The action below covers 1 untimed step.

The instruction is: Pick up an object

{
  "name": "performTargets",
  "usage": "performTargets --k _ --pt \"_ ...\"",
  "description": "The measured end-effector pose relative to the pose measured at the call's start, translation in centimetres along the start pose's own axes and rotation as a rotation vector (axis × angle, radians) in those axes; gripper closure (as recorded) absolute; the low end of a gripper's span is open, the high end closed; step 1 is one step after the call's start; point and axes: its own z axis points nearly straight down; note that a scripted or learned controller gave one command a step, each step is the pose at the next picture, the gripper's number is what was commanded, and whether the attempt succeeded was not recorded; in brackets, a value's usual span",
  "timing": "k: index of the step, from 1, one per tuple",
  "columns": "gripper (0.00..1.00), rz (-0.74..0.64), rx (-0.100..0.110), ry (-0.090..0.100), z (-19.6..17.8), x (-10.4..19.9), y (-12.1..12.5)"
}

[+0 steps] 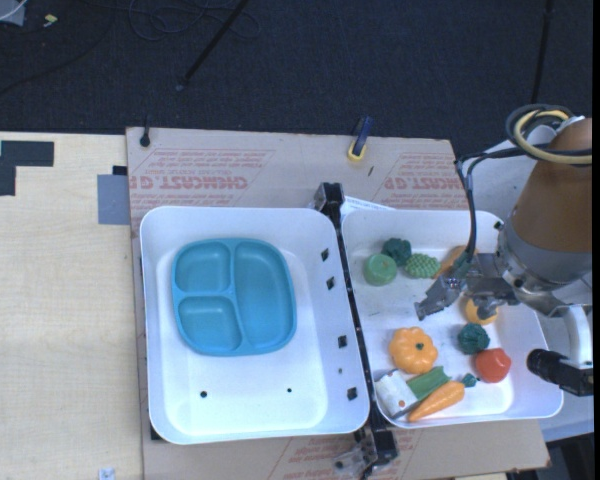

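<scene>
the end effector (442,298) hangs over the right bin (525,400) among toy vegetables — fingers spread apart, gripping nothing — near the pumpkin (413,349).

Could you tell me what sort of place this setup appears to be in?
Most likely a robotics lab bench for pick-and-place trials. Two white bins sit side by side on cardboard, one with a blue divided plate, the other with toy vegetables such as an orange pumpkin. Loose cables run over the dark floor behind.
</scene>
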Motion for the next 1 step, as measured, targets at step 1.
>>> performTargets --k 1 --pt "0.00 -0.002 -0.008 -0.001 -0.42 -0.02 0.17"
